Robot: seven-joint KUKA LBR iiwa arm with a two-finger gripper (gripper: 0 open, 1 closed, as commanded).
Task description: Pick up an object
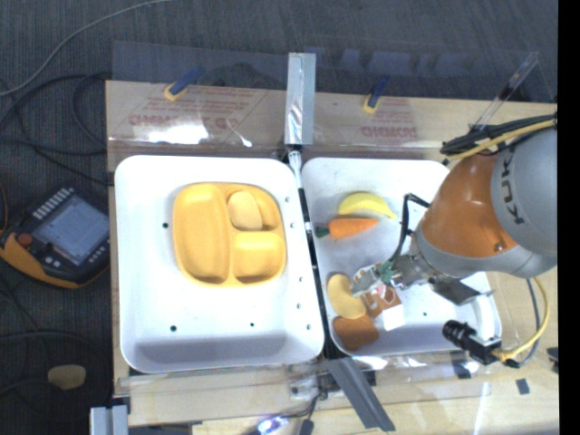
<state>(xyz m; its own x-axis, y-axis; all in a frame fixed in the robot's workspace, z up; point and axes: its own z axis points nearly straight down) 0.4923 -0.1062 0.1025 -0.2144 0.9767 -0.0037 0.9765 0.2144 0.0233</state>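
A: Fingers (373, 284) sit low in the right bin (317, 243), near its front-left corner. Can't tell if they're spread or clenched, too cluttered w/ wires and a tag there.

B: Which obj is closest?

A: Pale round piece (341, 290), just left of the tip, and a brown piece (355, 332) just below it toward the bin's near wall. Both close beside the tip; touching or not, can't say.

B: Carrot?

A: Carrot (352, 227) lies farther back, long axis roughly left-right, w/ a yellow banana-like item (366, 206) just behind it. Both apart from the tip.

B: Left bin (145, 333)?

A: Yellow divided tray (210, 234), w/ a tan lump (245, 210) in its back-right compartment. Well apart from the arm (489, 216).

B: So nearest target's left/front of the tip?

A: I'd judge so. Nothing visibly held yet.
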